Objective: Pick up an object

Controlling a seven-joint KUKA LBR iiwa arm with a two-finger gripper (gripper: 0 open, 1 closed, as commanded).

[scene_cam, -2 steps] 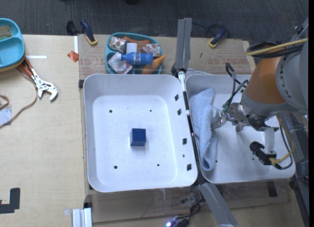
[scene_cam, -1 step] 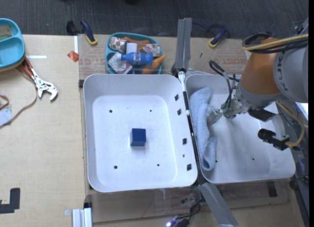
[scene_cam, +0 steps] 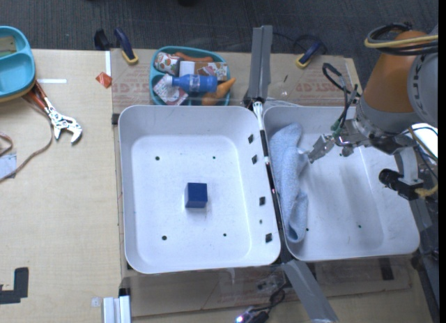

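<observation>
Blue block [scene_cam: 196, 194] in left bin [scene_cam: 139, 133]: probably light, rigid; pinch flat opposite sides. Gripper [scene_cam: 315, 151] over right bin [scene_cam: 362, 245] beside grey cloth [scene_cam: 287, 175] (soft, limp); open or closed, cannot tell.

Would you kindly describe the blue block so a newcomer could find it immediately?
Find the left bin of the two white ones. The blue block sits alone near its middle, small, dark and square-edged, unlike the soft pale cloth draped in the right bin.

Bright, even overhead light; sharp across most of the frame.
The two white bins [scene_cam: 139, 175] glare almost featureless, with soft, short shadows under the blue cube [scene_cam: 196, 194] and grey cloth [scene_cam: 287, 175]. The carpet at the top is dim, and the arm [scene_cam: 390, 77] at right looks slightly soft.
</observation>
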